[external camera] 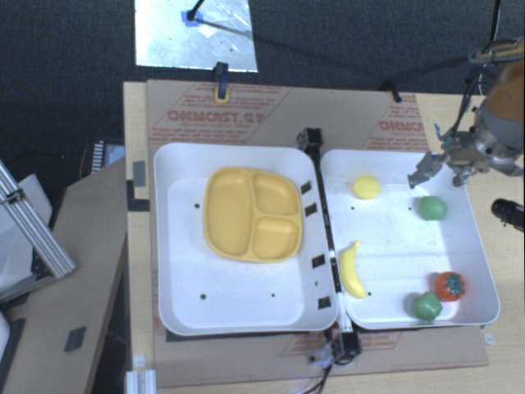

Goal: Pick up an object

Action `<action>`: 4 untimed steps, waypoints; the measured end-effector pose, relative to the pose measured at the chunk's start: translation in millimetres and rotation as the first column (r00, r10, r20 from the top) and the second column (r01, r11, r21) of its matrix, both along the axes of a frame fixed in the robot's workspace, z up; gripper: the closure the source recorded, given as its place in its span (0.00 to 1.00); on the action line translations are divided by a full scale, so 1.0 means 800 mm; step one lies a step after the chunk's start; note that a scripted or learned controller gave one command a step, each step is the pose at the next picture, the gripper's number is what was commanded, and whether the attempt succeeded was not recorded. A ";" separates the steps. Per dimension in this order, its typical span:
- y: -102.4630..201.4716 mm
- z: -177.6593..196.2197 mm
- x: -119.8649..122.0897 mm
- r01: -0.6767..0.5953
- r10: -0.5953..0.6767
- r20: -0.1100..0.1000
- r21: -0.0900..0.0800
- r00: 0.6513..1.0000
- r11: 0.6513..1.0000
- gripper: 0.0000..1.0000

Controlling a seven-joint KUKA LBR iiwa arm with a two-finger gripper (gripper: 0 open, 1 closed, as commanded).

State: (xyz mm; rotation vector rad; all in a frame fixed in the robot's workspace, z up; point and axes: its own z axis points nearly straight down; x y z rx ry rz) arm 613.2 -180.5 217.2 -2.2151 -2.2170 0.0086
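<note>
Gripper (441, 173) at right bin's (484, 261) far edge; jaws open.

A dark carpet (66, 39) covers the floor around the bench (135, 138). A shiny metal sheet (195, 23) lies on the carpet beyond the bench's far edge, a blue mark near its middle. Brown cardboard (271, 113) with red print covers the bench top. A yellow clamp (221, 84) sits at the bench's far edge. An aluminium rail (29, 228) slants at the left.
</note>
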 end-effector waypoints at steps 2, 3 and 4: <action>0.005 -0.064 -0.007 0.000 0.000 0.006 -0.001 1.000 1.000 0.00; 0.004 -0.137 -0.001 -0.002 0.002 0.010 0.005 1.000 1.000 0.00; 0.012 -0.165 0.003 -0.009 0.009 0.012 0.009 1.000 1.000 0.00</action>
